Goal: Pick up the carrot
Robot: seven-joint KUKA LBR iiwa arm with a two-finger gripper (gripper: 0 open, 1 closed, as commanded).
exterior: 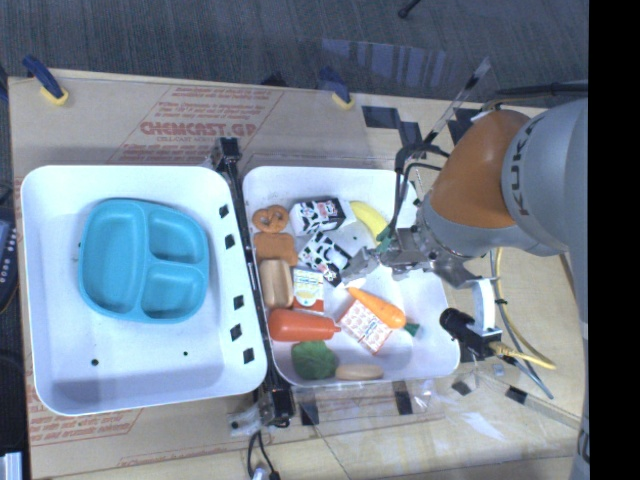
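Note:
The carrot [378,307], orange with a small green tip at its right end, lies at a slant in the right half of the right bin [432,353]. My gripper [374,261] hangs just above and slightly left of the carrot, over a cow-patterned carton [322,254]. The arm's grey and orange wrist [480,183] reaches in from the right and hides the bin's right wall.
The right bin is crowded: a yellow banana [369,218], a second cow-patterned carton [318,212], a cookie [270,219], a bun [275,283], a red-orange vegetable [299,324], a red-white box [364,327] touching the carrot, and broccoli [315,360]. A blue divided plate [145,260] sits in the left bin [60,368].

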